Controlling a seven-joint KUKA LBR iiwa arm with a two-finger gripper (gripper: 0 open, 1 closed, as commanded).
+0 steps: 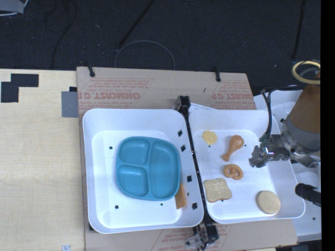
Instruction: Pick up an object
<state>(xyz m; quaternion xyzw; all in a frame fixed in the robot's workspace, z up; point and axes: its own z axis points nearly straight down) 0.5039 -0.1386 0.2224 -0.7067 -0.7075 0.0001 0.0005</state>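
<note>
In the right bin [246, 216], the drumstick [233, 147], pretzel [233, 171], toast slice [217, 190], small yellow chip [209, 137] and round biscuit [268, 202] lie apart, leaving bare floor between them. Bare floor rings the blue divided plate [148, 168], except where a brown stick [180, 196] lies against it.

Even bright light, soft shadows, slightly blurry

Light wooden bench top [36, 161] with black rectangular marks and a grey square near its left part. A flat brown cardboard sheet with red printed lettering [157, 90] lies on the bench. Two shallow white plastic bins sit on the cardboard side by side, left bin [99, 124] and right bin [251, 127], their inner rims touching along a black clamp strip [191, 161].
</note>
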